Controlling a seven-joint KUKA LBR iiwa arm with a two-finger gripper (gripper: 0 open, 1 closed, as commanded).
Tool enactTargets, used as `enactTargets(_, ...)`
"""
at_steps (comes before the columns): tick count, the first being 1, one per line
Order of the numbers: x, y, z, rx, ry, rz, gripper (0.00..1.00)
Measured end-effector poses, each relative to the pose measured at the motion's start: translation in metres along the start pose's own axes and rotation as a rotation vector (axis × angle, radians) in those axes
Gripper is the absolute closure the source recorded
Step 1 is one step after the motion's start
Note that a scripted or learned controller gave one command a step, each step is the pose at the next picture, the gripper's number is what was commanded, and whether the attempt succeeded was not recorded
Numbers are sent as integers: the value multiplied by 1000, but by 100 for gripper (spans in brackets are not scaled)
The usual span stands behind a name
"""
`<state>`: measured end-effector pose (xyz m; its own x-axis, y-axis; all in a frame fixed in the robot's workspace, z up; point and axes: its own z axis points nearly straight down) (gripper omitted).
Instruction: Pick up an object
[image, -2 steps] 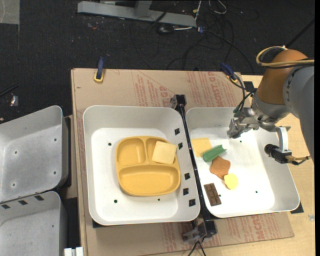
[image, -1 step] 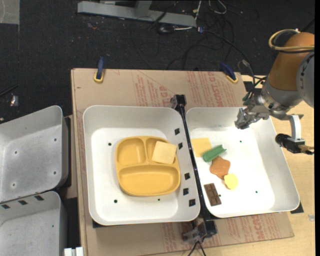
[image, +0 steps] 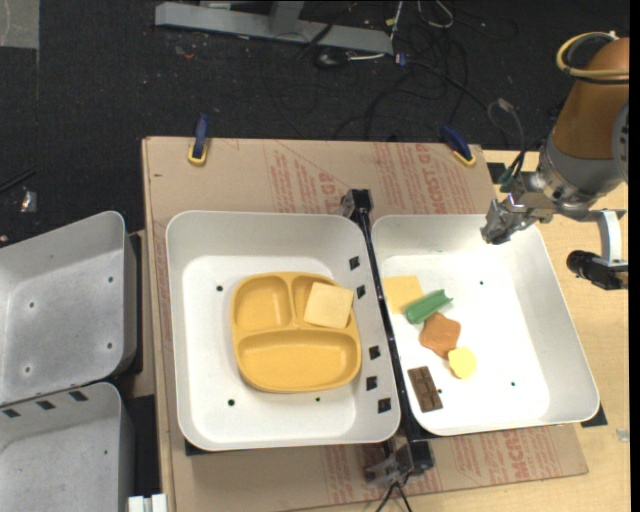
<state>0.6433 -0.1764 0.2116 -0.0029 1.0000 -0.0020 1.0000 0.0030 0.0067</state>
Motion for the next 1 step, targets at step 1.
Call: enactTargets(1, 44, -11, 0, 7, 2, -2, 100)
